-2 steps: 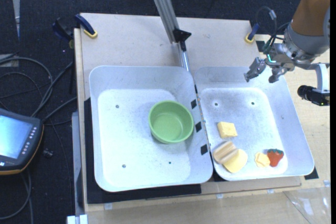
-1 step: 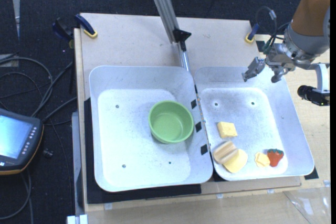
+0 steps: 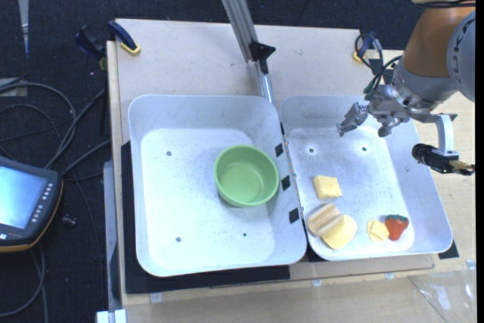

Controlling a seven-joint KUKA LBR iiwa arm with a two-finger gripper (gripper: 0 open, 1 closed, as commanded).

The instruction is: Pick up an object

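Two shallow white bins are set side by side on the desk [image 3: 189, 57], and the arm [image 3: 442, 34] is reached in from the right so that its tool [image 3: 368, 121] is held above the far part of the right bin [image 3: 423, 193]. The two fingers are seen spread apart – one tip pointing down-left, the other nearer the wrist – with nothing between them, so the tool is judged wide and empty.

The things that could be picked are gathered at the near end of the right bin, well apart from the tool. A small yellow block [image 3: 327, 187] lies on the bin floor near the dividing wall. Nearer the front edge, a tan and yellow piece [image 3: 331, 225] is found, shaped rather like a slice of bread or cheese; what it is exactly cannot be made out. Just to its right, a red strawberry-like toy [image 3: 396, 225] is pressed against a small yellow bit [image 3: 376, 230]. In the left bin [image 3: 151, 163] a green bowl [image 3: 246, 175] is set upright, close to the wall shared with the right bin.

The raised, open pose is judged to be a ready stance – the fingers are kept wide so that they can be brought down around a target. No object has yet been grasped, so the task is judged to be at its start. The yellow block, lying alone with bare floor around it, is thought the easiest choice; the strawberry and its neighbour touch, and a grasp there could catch both or push one aside.
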